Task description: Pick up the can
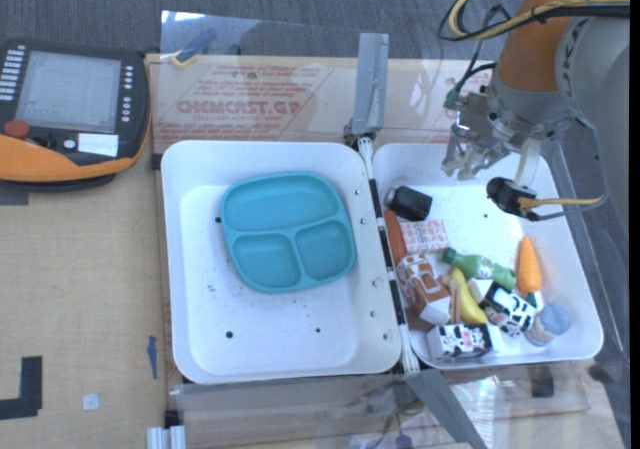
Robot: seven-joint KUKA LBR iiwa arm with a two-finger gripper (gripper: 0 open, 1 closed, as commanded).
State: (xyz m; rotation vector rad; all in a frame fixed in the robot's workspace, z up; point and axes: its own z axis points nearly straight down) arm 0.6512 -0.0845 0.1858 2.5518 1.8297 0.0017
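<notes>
The can [547, 323] is small, with a pale blue-grey round top, and sits in the front right corner of the right bin [580, 267], partly tucked behind a cow-patterned carton [515, 309]. My gripper [466, 163] hangs over the back edge of that bin, well behind the can and to its left. Its fingers [451, 161] point down, open, with nothing between them.
The right bin also holds a black block [408, 202], a carrot [528, 265], a green bottle [478, 265], a banana [466, 297], small cartons [426, 289] and a second cow-patterned box [461, 340]. A teal divided plate [288, 230] lies in the left bin [190, 267]. A teach pendant [70, 112] rests at far left.
</notes>
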